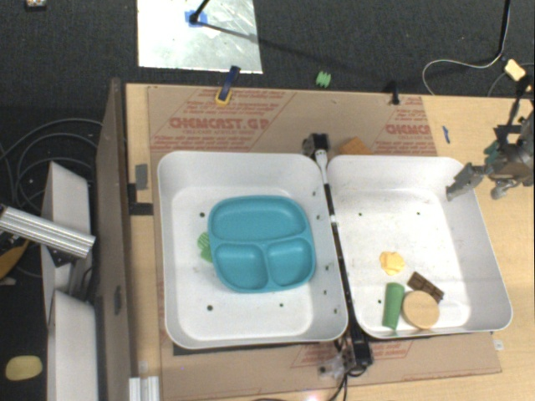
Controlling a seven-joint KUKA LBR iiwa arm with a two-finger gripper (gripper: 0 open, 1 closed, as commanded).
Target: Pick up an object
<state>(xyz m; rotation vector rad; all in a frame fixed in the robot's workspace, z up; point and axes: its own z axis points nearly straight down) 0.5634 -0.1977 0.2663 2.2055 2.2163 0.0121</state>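
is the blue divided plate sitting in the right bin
No, the blue divided plate lies in the left bin, while the right bin has the small items.

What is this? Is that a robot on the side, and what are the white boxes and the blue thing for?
Yes, that grey metal thing at the right edge is a robot's gripper, its hand for picking things up. It holds nothing and sits over the right rim, away from the toys. One camera looks down from above at a slant onto a bench with two shallow white bins. The left bin holds a blue plate with three sections, and something small and green peeks out from its left side. The right bin holds little play foods near its front: a yellow piece, a green stick, a tan round disc and a brown piece.
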